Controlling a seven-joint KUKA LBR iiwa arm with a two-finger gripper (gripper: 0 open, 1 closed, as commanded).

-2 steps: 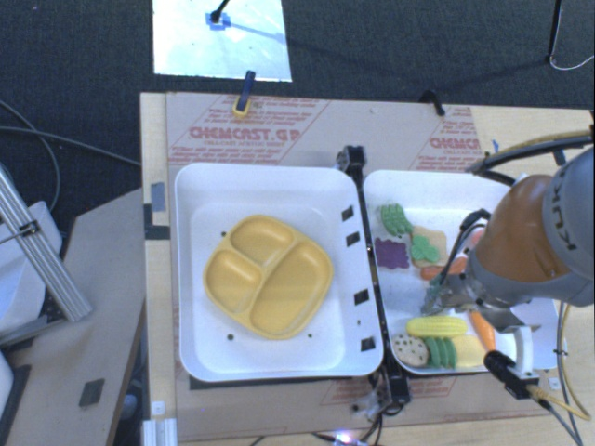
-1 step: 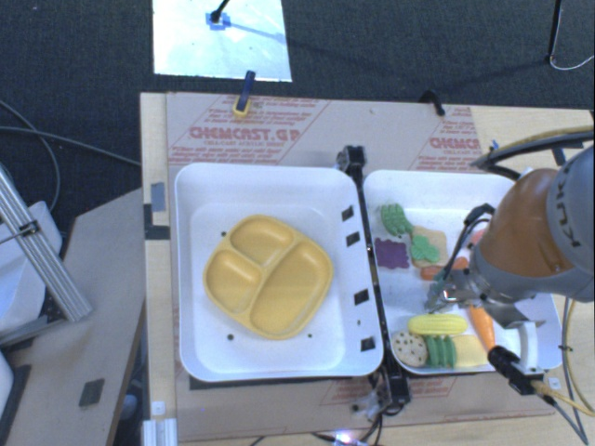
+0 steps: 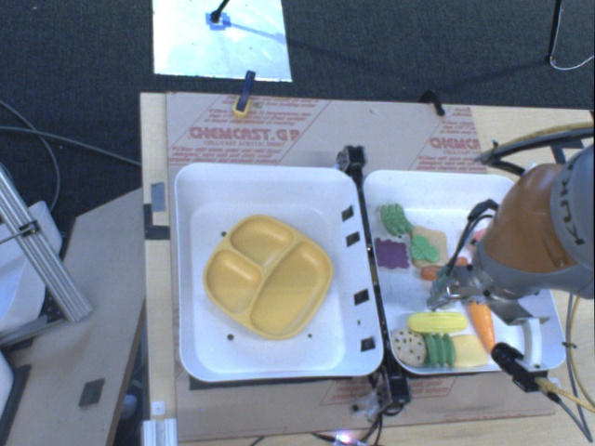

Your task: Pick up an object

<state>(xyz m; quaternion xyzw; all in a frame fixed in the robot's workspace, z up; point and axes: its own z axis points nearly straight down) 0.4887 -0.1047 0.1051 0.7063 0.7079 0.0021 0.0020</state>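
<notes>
Toy foods lie in the right bin (image 3: 437, 186). A green leafy piece (image 3: 394, 219) and a purple piece (image 3: 391, 253) sit near its left wall. A tan slice with a green top (image 3: 428, 245) lies beside them. At the front are a yellow corn cob (image 3: 437, 322), an orange carrot (image 3: 482, 322), a brown cookie (image 3: 407, 347), green beans (image 3: 440, 349) and a pale yellow block (image 3: 470, 349). My gripper (image 3: 442, 292) hangs low in the bin's middle, just above the corn cob and right of the purple piece.
The left bin (image 3: 200, 193) holds a yellow divided plate (image 3: 269, 275). A black divider with clips (image 3: 364, 249) runs between the bins. The grey arm with its orange band (image 3: 532, 226) covers the right bin's right side. Cardboard (image 3: 279, 128) lies under both bins.
</notes>
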